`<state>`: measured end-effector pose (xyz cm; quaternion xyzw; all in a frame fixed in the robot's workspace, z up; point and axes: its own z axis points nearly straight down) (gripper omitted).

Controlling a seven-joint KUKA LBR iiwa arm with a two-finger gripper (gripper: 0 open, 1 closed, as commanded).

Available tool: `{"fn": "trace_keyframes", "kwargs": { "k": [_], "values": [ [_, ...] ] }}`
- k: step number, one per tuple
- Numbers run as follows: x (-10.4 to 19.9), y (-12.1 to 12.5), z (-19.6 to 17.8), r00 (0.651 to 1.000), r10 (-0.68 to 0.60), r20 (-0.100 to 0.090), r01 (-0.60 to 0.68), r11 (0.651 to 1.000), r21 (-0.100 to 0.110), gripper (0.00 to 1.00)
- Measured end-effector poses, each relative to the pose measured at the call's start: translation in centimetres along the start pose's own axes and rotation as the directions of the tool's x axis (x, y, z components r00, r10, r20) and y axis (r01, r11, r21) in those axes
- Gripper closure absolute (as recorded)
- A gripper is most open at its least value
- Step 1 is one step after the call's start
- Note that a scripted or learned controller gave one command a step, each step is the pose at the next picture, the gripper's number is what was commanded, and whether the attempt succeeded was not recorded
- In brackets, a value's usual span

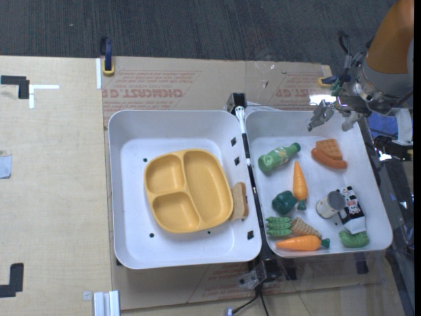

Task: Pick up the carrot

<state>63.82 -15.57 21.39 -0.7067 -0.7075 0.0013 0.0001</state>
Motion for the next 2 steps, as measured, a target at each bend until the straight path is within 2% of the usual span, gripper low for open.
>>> {"fn": "trace_keyframes", "kwargs": {
  "k": [1, 2],
  "values": [
    [1.98, -4.93, 12.19, 1.000, 0.021, 0.000, -0.021, 1.000, -0.002, 0.00],
    [1.85, -4.86, 11.27, 1.000, 0.025, 0.001, -0.025, 1.000, -0.003, 1.00]
  ]
}}
